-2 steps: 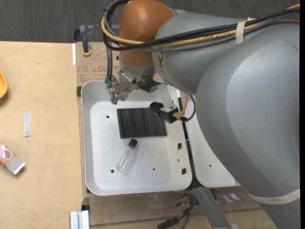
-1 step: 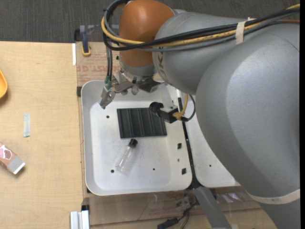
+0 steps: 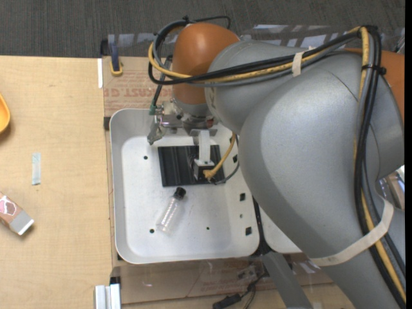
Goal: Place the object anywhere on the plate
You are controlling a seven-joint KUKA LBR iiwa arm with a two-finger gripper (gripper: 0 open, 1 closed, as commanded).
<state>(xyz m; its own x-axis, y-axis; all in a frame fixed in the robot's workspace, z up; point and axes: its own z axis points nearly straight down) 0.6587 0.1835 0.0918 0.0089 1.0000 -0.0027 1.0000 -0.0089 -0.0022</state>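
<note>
Orange item (image 3: pixel 3 113) sits far left of the white bin (image 3: pixel 129 240), cut by the frame edge, on the wooden bench (image 3: pixel 58 108). Closer to the bin are a small grey strip (image 3: pixel 36 168) and a pink-and-white packet (image 3: pixel 14 214). On the bin's floor, lower middle, a clear tube (image 3: pixel 167 216) with a black cap (image 3: pixel 179 193) lies flat and slanted, cap end toward the bin's far wall. Gripper (image 3: pixel 177 124) hangs over the bin's far part, near the cap but apart. Can't tell how open it is; nothing seen in its hold. Grey arm (image 3: pixel 309 147) covers the bin's right side.
</note>
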